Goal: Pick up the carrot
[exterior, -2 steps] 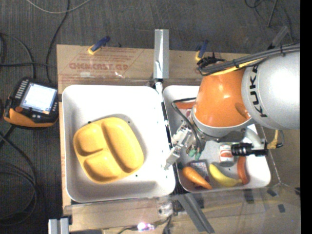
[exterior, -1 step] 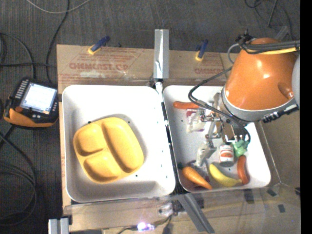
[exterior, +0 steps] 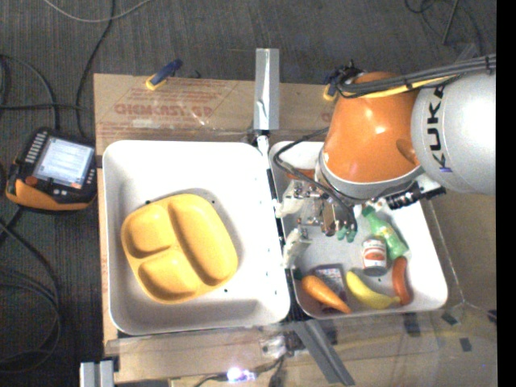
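Grey KUKA arm (exterior: 451,135) reaching in from the right, with the orange band (exterior: 371,135) directly above the wrist. Gripper (exterior: 318,218) hanging over the left part of the right bin (exterior: 439,285), close to the wall shared with the left bin (exterior: 113,216). Width of its opening not readable from this slanted overhead angle, since the metal parts and cabling blur together.

Carrot (exterior: 322,290) lying flat on the right bin's floor, on the near side of the gripper and slightly to its right, apart from it, not lifted. Pointed end turned toward the bin's near wall, thicker end toward the shared wall. Small dark packet (exterior: 329,272) between gripper and carrot, just beside the carrot.

Banana (exterior: 369,290) to the right of the carrot, close to it, farther from the gripper. Red pepper-like item (exterior: 400,280) beyond the banana, farther right again. Green bottle (exterior: 385,232) just right of the gripper, lying at a tilt, with a small red-labelled container (exterior: 373,255) just beside it on the near side.

Yellow divided plate (exterior: 179,246) well to the left of the gripper, resting in the left bin. Teach pendant (exterior: 52,168) far left of the gripper, off the bench on the dark floor. Upright metal post (exterior: 267,87) on the far side of the gripper, at the gap between the bins. Blue and yellow clamp (exterior: 164,72) far off to the left and back, at the edge of the cardboard sheet (exterior: 177,107) under the bins.
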`<state>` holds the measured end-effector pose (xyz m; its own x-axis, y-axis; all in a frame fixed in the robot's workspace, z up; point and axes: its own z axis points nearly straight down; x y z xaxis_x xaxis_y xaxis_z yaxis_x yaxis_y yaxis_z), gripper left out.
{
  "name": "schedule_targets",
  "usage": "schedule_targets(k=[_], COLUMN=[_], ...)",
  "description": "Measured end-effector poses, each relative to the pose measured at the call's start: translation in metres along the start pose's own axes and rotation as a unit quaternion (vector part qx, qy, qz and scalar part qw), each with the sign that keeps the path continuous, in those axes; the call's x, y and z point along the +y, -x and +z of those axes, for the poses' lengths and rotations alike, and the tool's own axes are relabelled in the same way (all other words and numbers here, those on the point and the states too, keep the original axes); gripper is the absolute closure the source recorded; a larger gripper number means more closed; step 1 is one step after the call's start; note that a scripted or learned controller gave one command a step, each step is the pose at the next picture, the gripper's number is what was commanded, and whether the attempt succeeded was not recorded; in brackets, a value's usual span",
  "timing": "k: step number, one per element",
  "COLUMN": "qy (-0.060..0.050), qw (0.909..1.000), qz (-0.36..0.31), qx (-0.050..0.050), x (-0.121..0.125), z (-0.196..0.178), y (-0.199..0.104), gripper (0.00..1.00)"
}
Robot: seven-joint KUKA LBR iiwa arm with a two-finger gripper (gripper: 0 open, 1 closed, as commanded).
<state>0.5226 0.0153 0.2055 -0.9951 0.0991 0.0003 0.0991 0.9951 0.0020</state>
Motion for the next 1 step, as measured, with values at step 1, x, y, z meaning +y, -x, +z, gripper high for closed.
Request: schedule_targets(k=[1], qy=[-0.001], qw=[0.9944], qz=[-0.106], qx=[0.000], x=[-0.0077], z=[0.0026], y=[-0.0379], gripper=[0.00])
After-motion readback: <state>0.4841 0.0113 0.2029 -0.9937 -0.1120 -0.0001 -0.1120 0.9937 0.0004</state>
